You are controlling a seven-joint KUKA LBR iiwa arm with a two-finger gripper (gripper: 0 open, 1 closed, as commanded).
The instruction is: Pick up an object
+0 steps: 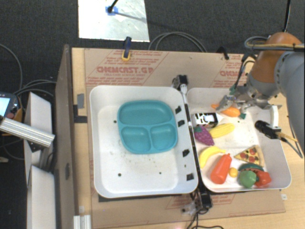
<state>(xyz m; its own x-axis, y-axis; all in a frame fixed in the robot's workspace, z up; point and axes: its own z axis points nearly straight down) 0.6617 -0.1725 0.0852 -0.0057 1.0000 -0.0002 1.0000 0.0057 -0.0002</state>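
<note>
The tool sits low at the far side of the right bin — its fingers spread open, straddling an orange toy lying on the bin floor.

Dark carpeted floor surrounds the wooden bench. A pale square sheet lies on the floor beyond it, and black cables loop nearby.
</note>
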